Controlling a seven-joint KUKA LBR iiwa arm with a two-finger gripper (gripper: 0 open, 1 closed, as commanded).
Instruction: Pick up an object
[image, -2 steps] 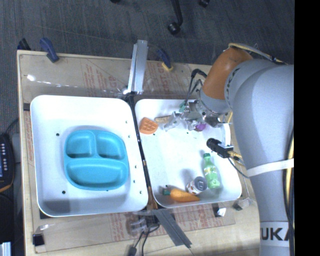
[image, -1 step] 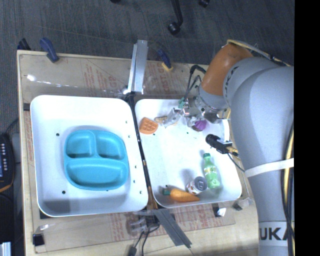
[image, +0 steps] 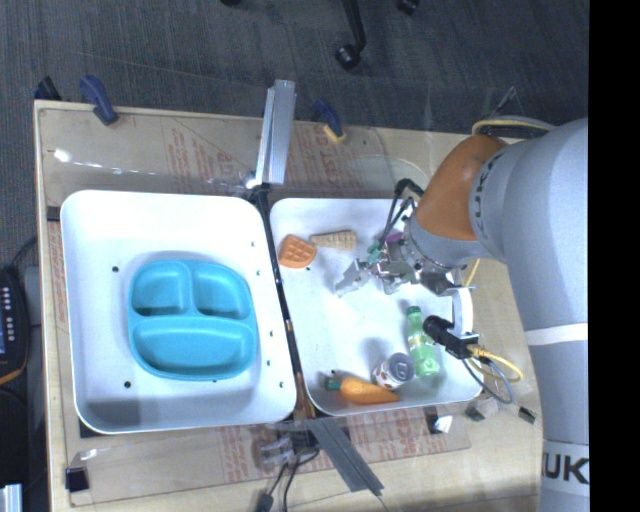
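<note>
The right bin (image: 340, 325) holds several small toys. An orange wedge-shaped piece (image: 296, 251) and a tan wafer (image: 333, 239) lie at its far left corner. A carrot (image: 366, 392) lies along the near wall, with a small silver can (image: 396, 371) and a green bottle (image: 420, 345) beside it. My gripper (image: 367, 278) hangs over the middle of this bin, right of the orange piece and the wafer. Its two silver fingers (image: 347, 281) stand apart with only white bin floor between them.
The left bin (image: 90, 230) carries a blue divided plate (image: 192, 318). A metal bar (image: 275, 130) rises at the far end of the divider between the bins. The grey arm with its orange band (image: 450, 195) covers the right bin's far right part.
</note>
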